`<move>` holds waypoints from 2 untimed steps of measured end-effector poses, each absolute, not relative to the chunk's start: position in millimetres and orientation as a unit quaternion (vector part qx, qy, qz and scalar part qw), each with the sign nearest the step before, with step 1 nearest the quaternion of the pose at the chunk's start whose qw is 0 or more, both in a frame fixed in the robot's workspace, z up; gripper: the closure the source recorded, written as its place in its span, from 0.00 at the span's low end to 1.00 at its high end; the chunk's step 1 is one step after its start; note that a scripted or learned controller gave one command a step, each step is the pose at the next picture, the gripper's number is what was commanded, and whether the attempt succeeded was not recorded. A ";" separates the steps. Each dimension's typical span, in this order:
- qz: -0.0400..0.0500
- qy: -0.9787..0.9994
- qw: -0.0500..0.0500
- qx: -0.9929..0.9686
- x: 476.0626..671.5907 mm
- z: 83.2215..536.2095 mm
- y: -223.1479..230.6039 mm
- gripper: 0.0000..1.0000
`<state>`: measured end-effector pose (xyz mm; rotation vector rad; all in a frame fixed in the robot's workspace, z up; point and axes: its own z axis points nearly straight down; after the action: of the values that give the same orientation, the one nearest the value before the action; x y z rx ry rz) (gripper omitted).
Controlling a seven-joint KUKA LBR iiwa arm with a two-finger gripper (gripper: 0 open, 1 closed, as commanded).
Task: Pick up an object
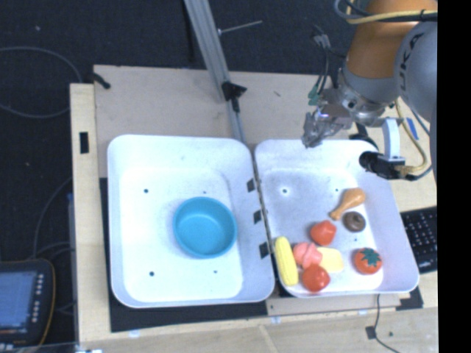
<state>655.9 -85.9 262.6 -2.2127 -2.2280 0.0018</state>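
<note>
My gripper (315, 138) hangs over the far rim of the right bin (309, 175), well above the toys, with nothing visible between its fingers. In the near half of that bin lie a yellow corn cob (285, 260), a pink piece (305, 254), a yellow block (330, 259), two red tomatoes (322, 232) (316, 278), a strawberry (367, 260), a chicken drumstick (347, 201) and a brown round piece (355, 221). A blue bowl (204, 226) sits in the left bin (140, 197).
A slanted metal pole (212, 50) rises behind the bins. A black keyboard (419, 234) lies at the right of the bench, and a small screen (22, 300) sits at lower left. Cables trail on the dark floor.
</note>
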 end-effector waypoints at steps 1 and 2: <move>0.001 -0.710 0.001 -0.704 648.0 247.2 -33.5 1.00; 0.001 -0.710 0.002 -0.704 629.7 242.8 13.3 1.00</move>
<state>629.7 13.3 242.8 -2.2095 -2.2274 0.0026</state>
